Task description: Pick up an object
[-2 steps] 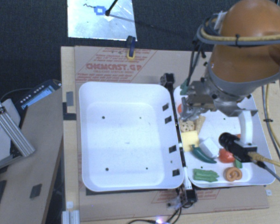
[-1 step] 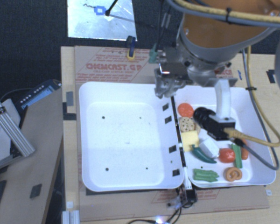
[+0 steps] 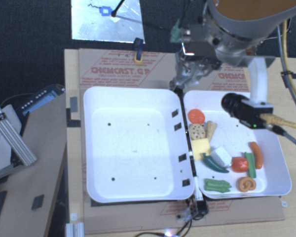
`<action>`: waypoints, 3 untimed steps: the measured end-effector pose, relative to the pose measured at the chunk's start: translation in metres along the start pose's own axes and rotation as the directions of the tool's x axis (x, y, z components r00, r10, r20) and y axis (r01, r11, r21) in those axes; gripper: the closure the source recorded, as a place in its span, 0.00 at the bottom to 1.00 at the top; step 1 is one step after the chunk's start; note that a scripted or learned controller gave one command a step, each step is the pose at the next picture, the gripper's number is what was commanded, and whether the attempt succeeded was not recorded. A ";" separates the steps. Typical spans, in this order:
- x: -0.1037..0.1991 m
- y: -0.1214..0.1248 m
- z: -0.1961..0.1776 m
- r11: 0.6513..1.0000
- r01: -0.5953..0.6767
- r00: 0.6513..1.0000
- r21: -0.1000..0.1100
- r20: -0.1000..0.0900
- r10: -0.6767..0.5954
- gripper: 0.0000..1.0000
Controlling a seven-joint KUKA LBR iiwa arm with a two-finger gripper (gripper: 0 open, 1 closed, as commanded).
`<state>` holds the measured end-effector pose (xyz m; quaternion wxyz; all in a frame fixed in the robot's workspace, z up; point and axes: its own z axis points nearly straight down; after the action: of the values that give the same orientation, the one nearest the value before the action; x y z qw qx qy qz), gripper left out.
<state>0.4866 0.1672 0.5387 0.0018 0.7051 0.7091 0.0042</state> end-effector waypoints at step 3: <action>0.068 0.030 -0.001 1.000 0.002 1.000 0.000 -0.002 -0.002 1.00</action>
<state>0.5161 0.2352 0.5400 0.0010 0.7043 0.7098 0.0048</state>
